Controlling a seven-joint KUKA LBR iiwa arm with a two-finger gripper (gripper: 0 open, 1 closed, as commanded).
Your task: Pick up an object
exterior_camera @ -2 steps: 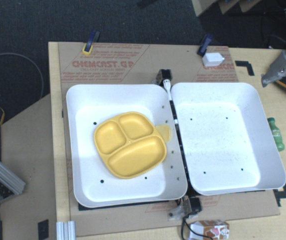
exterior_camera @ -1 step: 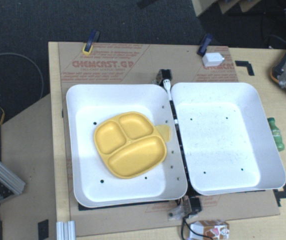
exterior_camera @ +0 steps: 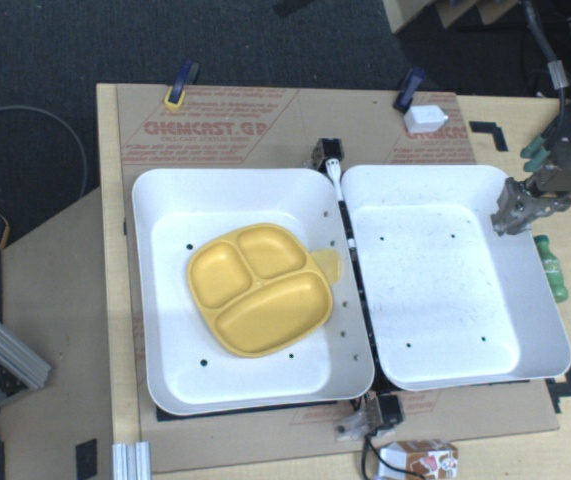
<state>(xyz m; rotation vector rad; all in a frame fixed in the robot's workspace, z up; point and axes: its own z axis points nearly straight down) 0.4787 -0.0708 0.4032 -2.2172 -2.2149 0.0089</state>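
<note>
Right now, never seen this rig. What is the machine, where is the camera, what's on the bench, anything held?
One fixed camera looks down at a slant on a bench. Two shallow white bins sit side by side: the left bin and the right bin. The left bin holds a yellow divided plate with three compartments. The machine is a robot arm reaching in from the right; its gripper sits at the right bin's right rim. Nothing is visible between its fingers. A green object lies on the bench just outside that rim.
</note>
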